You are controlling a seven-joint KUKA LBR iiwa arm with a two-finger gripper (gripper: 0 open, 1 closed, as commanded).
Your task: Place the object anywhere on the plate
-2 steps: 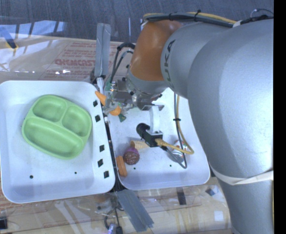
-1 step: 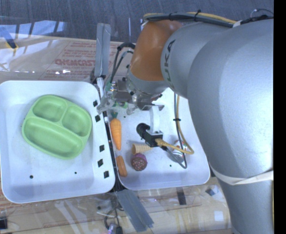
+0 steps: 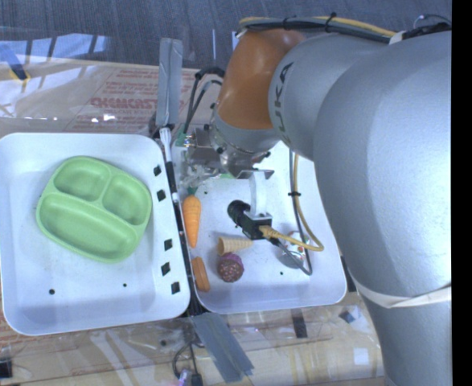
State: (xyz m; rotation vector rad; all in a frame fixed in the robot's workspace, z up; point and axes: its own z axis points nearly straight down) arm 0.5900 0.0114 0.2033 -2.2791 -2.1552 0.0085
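Note:
A green plate (image 3: pixel 95 207) with three compartments lies in the left bin (image 3: pixel 26 296), and nothing rests on it. An orange carrot (image 3: pixel 191 220) with a green top lies along the left wall of the right bin (image 3: pixel 300 292). My gripper (image 3: pixel 190 174) hangs just above the carrot's green end, close to the divide between the bins. The wrist hides the fingertips, and I see nothing held between them.
A pale cone (image 3: pixel 234 244), a dark red ball (image 3: pixel 230 267) and a small orange sausage (image 3: pixel 199 273) lie in the front of the right bin. The big grey arm covers that bin's back and right side.

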